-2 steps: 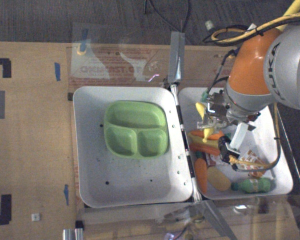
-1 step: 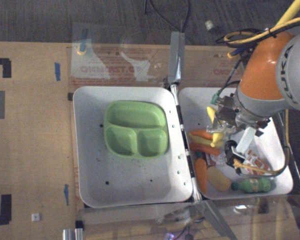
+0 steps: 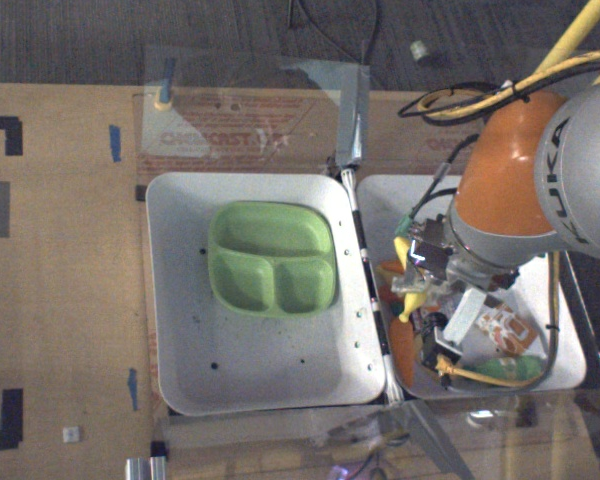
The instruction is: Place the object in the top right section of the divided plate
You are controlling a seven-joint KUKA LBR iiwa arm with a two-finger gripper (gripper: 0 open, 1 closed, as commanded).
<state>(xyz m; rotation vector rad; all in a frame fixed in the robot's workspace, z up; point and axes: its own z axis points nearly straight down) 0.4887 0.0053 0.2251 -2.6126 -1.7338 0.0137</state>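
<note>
The gripper [image 3: 423, 293] is low in the right bin [image 3: 572, 360], on the picking step; I cannot tell whether it is apart or clamped. A yellow piece [image 3: 410, 310], likely the object, sits just beside it. Next it must lift and carry leftward to the plate [image 3: 273, 258], well apart.

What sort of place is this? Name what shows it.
Probably a robotics lab test bench: a KUKA arm above the right white bin, a green divided plate in the left bin, and blue tape marks on the cardboard top.
</note>
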